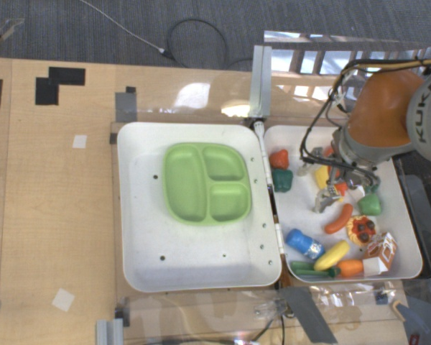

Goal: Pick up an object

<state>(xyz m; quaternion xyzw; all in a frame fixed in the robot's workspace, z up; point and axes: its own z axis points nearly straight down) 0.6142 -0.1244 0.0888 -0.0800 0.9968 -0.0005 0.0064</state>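
The right bin (402,264) holds several toy foods. Among them are a red piece (279,158), a green piece (282,180), a yellow piece (322,175), a red sausage (337,220), a green lump (370,205), a pizza slice (362,229), a blue can (304,243) and a yellow banana (332,255). My gripper (333,195) is low in the middle of this bin, just above the sausage and right of the yellow piece. It looks open, with nothing visibly between its fingers. The arm's orange band hides the bin's back right corner.
The left bin (144,257) carries a green divided plate (206,182). A metal divider (271,192) runs between the bins. An orange carrot (350,268) and a small carton (381,250) crowd the right bin's front edge. A metal rack (323,56) stands behind.
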